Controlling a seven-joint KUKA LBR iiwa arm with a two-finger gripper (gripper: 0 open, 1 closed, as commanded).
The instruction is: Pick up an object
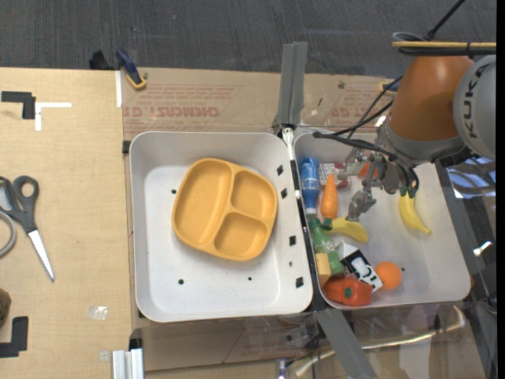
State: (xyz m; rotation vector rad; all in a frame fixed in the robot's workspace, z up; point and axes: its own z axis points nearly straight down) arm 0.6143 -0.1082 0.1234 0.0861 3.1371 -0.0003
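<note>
Pincer over right bin, nothing gripped

Pincer [364,204] low in right bin [442,283], hanging from grey arm [430,101] with orange band, reaching in from right. Fingers [355,208] slightly parted, nothing between them; tips over bare white floor, just above banana [349,228].

Right bin contents, crowded along left wall: blue bottle [309,174] at top, carrot [329,200] just beside it, green item [321,237] below, banana lying across next to it. Second banana [413,214] apart, right of pincer, partly under wrist. Tomato [347,290] at front edge, touching black-and-white card [361,265]; orange [387,275] just right of card.

Left bin [150,283]: yellow divided plate [225,208], three compartments, centred, tilted.

Bench [63,212] left of bins: scissors [30,219], closed, points toward front.
</note>
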